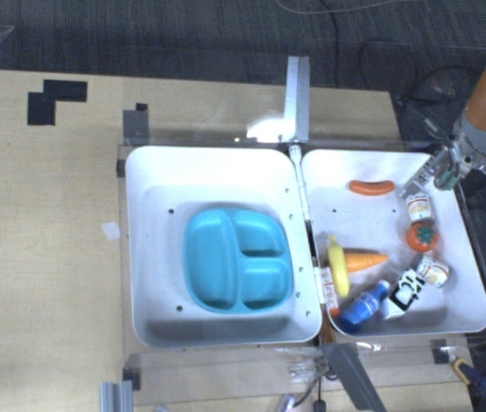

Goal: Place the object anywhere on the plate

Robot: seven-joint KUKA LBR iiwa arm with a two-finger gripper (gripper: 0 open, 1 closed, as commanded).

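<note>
The object is not yet chosen; the toys lie in the right bin [462, 230], the blue plate [239, 260] in the left. Whether the gripper [428, 177] holds anything cannot be told. A centred grasp is advised.

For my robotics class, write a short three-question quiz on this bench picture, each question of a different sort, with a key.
1. True or false: the blue plate lies in the same bin as the carrot.
2. Multiple choice: what lies just left of the carrot, touching it? A) the hot dog B) the banana C) the tomato
3. Fill in: the gripper hangs over the ____ bin's far right corner.

Key: 1 false, the plate is alone in the left bin; 2 B; 3 right.
</note>
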